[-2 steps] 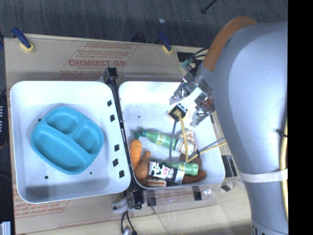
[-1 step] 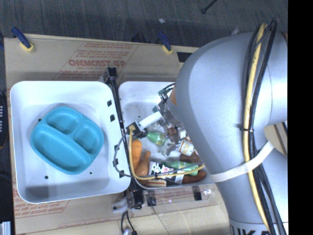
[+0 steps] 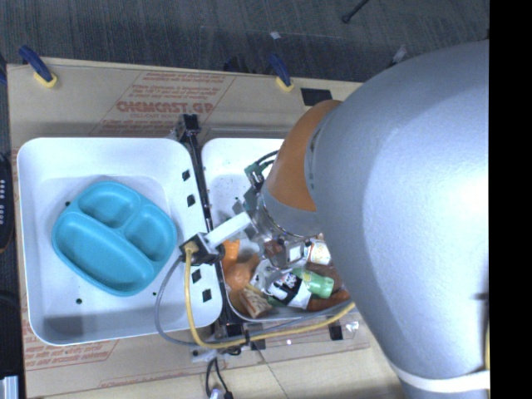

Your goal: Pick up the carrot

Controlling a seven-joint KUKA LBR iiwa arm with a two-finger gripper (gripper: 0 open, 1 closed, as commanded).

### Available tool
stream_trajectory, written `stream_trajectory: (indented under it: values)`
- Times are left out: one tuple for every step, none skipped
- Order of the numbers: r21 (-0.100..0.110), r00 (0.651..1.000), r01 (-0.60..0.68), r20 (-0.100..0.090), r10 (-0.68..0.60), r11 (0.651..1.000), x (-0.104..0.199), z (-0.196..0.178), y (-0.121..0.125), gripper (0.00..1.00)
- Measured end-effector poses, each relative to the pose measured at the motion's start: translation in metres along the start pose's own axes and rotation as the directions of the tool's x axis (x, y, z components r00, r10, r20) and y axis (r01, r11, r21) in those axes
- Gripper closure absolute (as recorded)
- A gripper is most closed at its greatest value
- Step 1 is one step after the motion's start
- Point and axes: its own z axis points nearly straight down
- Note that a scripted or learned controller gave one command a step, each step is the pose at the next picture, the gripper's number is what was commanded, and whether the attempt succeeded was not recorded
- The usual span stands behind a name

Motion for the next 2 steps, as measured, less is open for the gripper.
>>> stream_trajectory:
  values:
    - [-0.002, 1.0, -0.009, 0.012, 0.009, 1.0, -0.004, 0.005, 0.004, 0.0]
    - [0.0, 0.999, 0.047, 0.016, -0.047, 0.999, -0.013, 0.005, 0.032, 0.0]
